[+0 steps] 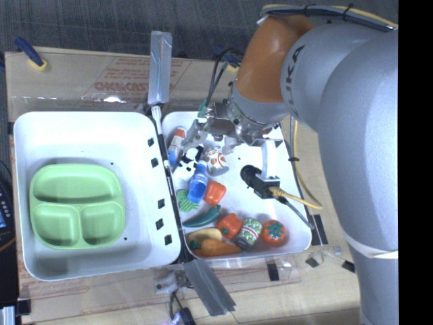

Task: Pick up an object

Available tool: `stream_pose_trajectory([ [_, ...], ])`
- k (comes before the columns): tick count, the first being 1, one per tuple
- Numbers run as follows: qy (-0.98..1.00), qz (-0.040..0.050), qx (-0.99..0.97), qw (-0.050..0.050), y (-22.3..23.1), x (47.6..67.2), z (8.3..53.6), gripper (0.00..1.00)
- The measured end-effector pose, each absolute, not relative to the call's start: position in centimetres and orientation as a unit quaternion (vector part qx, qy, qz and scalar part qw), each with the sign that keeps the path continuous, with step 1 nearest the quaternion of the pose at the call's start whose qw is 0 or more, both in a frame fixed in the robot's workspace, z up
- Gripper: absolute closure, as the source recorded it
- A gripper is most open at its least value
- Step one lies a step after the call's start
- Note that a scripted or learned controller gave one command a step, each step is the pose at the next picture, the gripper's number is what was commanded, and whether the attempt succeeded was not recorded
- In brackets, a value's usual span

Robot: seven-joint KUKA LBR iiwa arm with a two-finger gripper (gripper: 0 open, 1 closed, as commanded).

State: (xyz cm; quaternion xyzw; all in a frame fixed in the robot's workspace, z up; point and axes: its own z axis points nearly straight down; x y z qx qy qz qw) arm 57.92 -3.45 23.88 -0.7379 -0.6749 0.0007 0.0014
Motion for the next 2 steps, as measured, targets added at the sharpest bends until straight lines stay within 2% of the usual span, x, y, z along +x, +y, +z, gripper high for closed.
stream_pose_trajectory([
  [1, -0.678, 0.0029, -0.735, 0.003, -3.4, 57.9, 24.7, 1.0],
  [2, -0.764, 0.0002, -0.645, 0.0, -0.7, 55.6, 32.3, 1.0],
])
